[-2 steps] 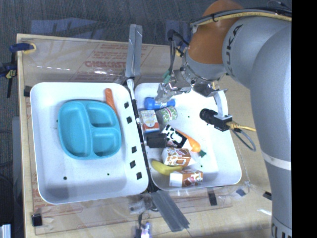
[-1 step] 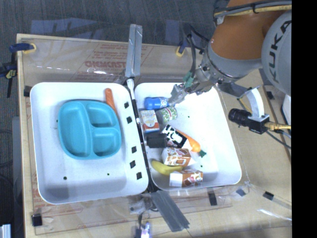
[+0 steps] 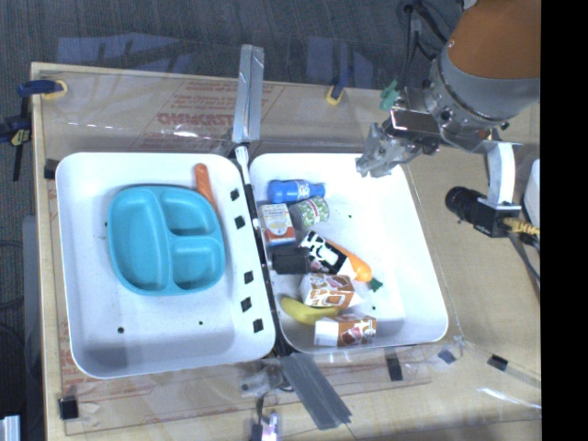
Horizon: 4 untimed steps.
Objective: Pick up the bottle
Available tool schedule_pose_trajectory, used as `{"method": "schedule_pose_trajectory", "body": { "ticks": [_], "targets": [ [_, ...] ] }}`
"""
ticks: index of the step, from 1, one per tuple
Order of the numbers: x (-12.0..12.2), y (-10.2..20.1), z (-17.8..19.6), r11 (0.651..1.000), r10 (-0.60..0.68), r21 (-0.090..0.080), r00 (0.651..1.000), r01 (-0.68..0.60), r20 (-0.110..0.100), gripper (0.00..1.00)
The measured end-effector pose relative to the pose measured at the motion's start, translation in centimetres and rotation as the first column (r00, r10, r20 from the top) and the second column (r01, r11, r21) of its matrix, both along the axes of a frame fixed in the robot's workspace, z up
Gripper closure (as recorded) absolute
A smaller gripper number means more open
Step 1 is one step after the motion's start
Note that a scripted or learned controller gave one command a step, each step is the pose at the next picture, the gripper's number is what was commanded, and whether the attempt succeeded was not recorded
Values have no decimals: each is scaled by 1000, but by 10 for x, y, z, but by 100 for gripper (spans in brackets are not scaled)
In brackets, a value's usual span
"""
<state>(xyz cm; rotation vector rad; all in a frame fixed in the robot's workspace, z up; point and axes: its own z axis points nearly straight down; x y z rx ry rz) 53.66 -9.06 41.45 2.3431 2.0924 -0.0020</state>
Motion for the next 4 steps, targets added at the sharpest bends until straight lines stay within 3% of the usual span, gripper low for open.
{"method": "schedule_pose_trajectory", "body": {
  "ticks": [1, 2, 3, 4],
  "targets": [
    [-58, -23, 28, 992, -128, 0, 992, 128, 0, 100],
    [-38, -47, 27, 890, -456, -1, 890, 456, -2, 100],
    [-34, -74, 27, 682, -732, -2, 682, 732, -1, 100],
    [9, -91, 26, 491, -871, -3, 491, 871, -2, 100]
  ]
}}
